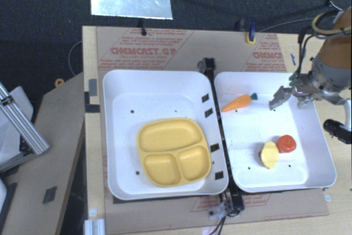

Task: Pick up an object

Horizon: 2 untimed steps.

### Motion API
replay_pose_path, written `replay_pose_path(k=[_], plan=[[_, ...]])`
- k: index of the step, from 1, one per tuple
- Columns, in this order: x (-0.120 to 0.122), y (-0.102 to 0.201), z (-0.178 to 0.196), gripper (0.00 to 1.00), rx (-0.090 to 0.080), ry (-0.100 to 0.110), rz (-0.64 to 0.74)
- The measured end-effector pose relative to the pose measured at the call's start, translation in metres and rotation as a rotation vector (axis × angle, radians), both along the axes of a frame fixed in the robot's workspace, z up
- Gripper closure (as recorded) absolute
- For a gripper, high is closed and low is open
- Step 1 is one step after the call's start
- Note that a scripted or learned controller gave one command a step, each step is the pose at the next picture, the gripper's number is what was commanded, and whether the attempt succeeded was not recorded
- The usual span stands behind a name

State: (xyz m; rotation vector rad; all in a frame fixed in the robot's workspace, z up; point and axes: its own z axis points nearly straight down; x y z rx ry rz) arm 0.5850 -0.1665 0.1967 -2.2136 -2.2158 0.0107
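1. The bench [165, 44] is a board with red lettering; everything below is placed against the black seam [217, 124] where the two bins meet.
2. The left bin [118, 118] lies just left of the seam, its right wall touching it.
3. The right bin [313, 168] lies just right of the seam, its left wall touching it.
4. The arm [335, 58] reaches in well to the right of the seam, over the right bin's far right corner.
5. A yellow three-compartment tray [173, 151] sits in the left bin, near the seam, toward the near edge.
6. The gripper [278, 99] hangs over the right bin's far half, well right of the seam; whether its fingers are spread or pressed together I cannot tell, and nothing is seen between them.
7. A toy carrot [237, 102] lies in the right bin just beside the seam, its green top pointing away from the seam; it is left of the gripper and apart from it.
8. A pale yellow piece [269, 155] lies farther right of the seam, toward the near side.
9. A red tomato-like piece [286, 143] touches the yellow piece on the side away from the seam.
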Motion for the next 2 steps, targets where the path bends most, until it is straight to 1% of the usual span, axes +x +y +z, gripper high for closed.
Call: replay_pose_path(k=[1, 2], plan=[[0.003, 0.0, 0.008, 0.0, -0.002, -0.013, 0.003], [0.003, -0.01, -0.047, 0.0, -0.002, -0.01, 0.0]])
